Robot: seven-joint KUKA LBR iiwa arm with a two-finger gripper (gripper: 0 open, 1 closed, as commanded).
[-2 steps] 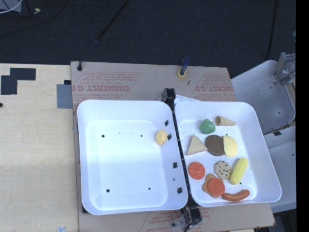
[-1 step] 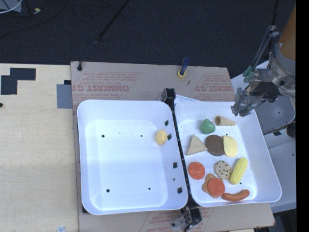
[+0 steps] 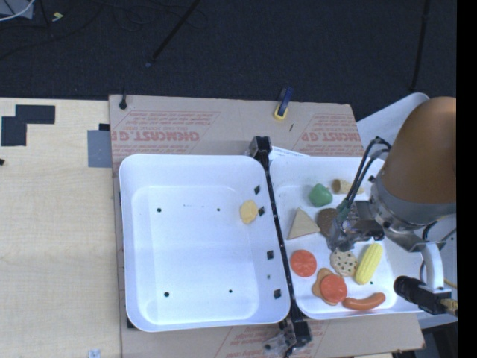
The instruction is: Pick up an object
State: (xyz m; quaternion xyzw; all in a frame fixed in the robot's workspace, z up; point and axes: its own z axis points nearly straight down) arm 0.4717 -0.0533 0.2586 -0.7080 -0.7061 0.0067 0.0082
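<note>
Sausage [image 3: 364,301] lies frontmost — fingers [image 3: 337,242] just above the cookie [image 3: 343,262].

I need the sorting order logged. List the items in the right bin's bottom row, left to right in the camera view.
Red tomato slice → orange-and-red round piece → speckled cookie → corn cob. The sausage lies beneath, spanning several of these, so I leave it unplaced.

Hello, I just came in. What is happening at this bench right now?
A KUKA arm reaches in from the right, and its gripper is low in the right bin, among toy foods: a green piece, a tan wedge, a red disc, a cookie, corn and a sausage. Nothing looks lifted. One yellow piece lies in the left bin.
</note>
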